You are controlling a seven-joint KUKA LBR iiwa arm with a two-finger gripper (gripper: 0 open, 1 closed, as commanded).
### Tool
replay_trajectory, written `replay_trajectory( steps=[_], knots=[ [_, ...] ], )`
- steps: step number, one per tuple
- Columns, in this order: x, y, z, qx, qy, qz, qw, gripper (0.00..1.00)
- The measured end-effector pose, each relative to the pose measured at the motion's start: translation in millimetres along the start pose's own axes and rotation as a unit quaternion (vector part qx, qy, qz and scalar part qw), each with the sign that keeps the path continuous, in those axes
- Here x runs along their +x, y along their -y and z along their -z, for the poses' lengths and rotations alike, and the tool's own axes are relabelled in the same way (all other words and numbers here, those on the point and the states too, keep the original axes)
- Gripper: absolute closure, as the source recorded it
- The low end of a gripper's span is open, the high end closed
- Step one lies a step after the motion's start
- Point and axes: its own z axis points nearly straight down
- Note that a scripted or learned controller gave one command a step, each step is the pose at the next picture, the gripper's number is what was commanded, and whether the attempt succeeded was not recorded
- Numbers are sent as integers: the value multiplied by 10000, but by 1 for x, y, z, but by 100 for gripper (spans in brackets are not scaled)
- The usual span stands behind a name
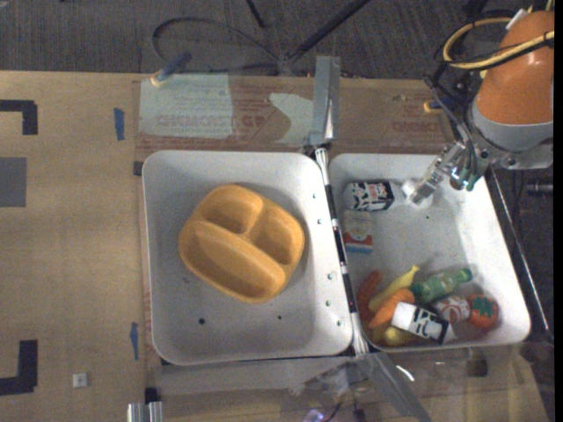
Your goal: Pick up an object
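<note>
The gripper [420, 188] hangs in the upper middle of the right bin [493, 244], w/ the grey arm and its orange band [521, 69] coming in from the upper right of the frame. The fingers point down and to the left. I can't tell if they are open or closed, they look like one pale blob from here. Nothing seems to be between them.

Nearest thing to pick is the little black-and-white carton [369, 194]. It lies just to the left of the gripper tip, near the top left corner of the right bin, close to the wall btwn the two bins. Its long side runs left to right in the frame. So I think the next move needs a short shift to the left, then down.

A small white and red pack [357, 233] lies just below the carton.

The other toys sit in a pile at the bottom of the right bin, well apart from the gripper: a yellow banana [398, 284], a green bottle [442, 282], a red tomato [483, 309] & more.

The left bin [176, 323] holds a yellow tray [242, 242] w/ sections, far from the gripper.
</note>
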Motion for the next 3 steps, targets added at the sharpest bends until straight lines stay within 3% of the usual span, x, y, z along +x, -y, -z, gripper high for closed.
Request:
replay_trajectory(
  steps=[1,2,3],
  knots=[
    [52,-37,15,2,-18,594,9982,100],
    [64,-22,28,0,-18,2206,9754,100],
    [63,-24,40,-23,16,2199,9755,100]
  ],
)
